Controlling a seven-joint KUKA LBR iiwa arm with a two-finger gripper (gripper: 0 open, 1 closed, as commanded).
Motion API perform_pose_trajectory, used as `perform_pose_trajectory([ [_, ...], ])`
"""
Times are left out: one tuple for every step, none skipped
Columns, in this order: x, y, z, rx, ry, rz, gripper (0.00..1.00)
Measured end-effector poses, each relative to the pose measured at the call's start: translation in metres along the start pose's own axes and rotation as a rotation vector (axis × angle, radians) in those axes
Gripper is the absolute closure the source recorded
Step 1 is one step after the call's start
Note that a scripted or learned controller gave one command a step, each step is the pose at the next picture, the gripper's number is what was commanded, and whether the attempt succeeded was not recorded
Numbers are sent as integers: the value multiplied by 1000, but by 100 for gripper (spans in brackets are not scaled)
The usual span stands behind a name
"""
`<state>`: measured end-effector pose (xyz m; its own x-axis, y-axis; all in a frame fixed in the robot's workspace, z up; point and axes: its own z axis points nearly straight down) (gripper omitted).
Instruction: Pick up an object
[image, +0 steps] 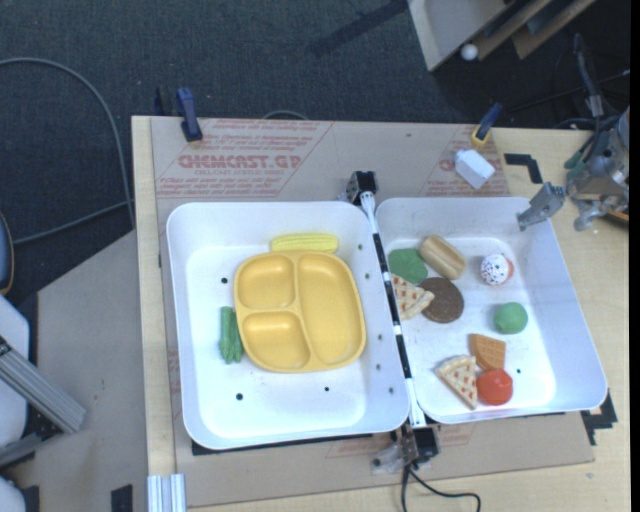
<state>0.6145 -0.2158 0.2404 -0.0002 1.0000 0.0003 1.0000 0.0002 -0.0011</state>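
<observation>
Now, your pincer (548, 205) hovers at right bin's (570, 300) far edge, spread, gripping nothing. Green ball (510, 318): light, rounded, slippery; pinch across its middle.

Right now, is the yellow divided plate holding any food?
Empty: the yellow plate shows three bare compartments; corn and a green pod lie outside it.

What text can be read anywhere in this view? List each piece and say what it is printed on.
"GIGMCAST.GP" is roughly how the large red print reads on the cardboard sheet behind the left bin; the letters are blurred, so the spelling is uncertain.
The smaller red lines above and below it are too blurred to read.
The red print on the cardboard behind the right bin is too blurred and partly covered to read.
No readable text shows on the yellow tray or the toy foods.
</observation>
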Motion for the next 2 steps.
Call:
perform_pose_trajectory([
  [-8,-43,123,0,0,0,0],
  [11,-80,156,0,1,1,0],
])
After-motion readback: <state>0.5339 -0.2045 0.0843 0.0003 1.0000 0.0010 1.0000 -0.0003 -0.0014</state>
